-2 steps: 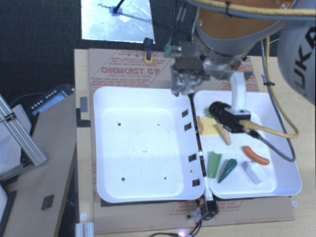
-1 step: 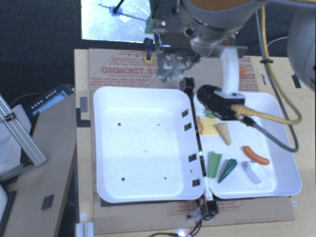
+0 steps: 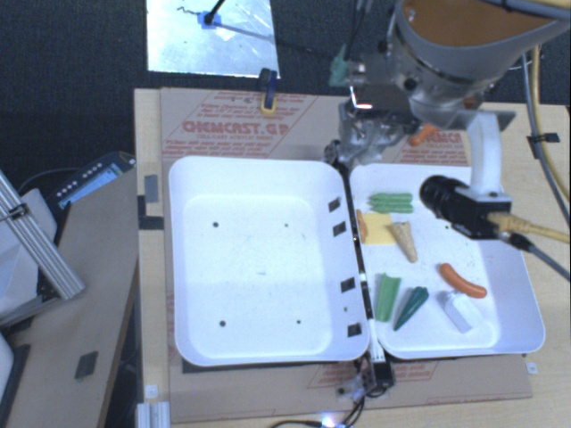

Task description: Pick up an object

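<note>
Approach phase, no pick yet. Grey arm with orange band (image 3: 464,25) sits above the far edge of the right shallow white plastic bin (image 3: 522,319); two-finger gripper (image 3: 361,141) hangs near that bin's far-left corner, can't tell how it's set, nothing seen in it

All candidates lie in that bin: green bean pod (image 3: 391,203), yellow flat slab (image 3: 378,230), tan cone (image 3: 406,241), orange-red sausage (image 3: 462,280), green wedges (image 3: 399,301), small white block (image 3: 457,314)

Next, I judge: pick one target, centre over it, descend. Sausage lies fairly apart from its neighbours
</note>
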